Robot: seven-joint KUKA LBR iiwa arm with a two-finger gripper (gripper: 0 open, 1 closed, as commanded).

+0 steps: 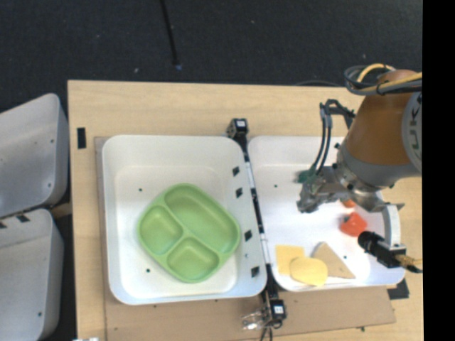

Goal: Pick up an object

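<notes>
Gripper (311, 199) hangs over the right bin (284, 155); I cannot tell its state. Just below it lie a flat tan wedge (334, 260) pointing up-left, a round yellow piece (309, 270) and a small orange lump (352, 224)

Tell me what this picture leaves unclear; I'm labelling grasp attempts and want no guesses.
- Gripper: blurred and dark in the camera view, under the arm; finger state unreadable.
- Orange object: partly covered by the arm, shape unclear.
- Right bin: its far-right part is hidden by the arm.
- Tan wedge: partly overlapped by the yellow piece.
</notes>
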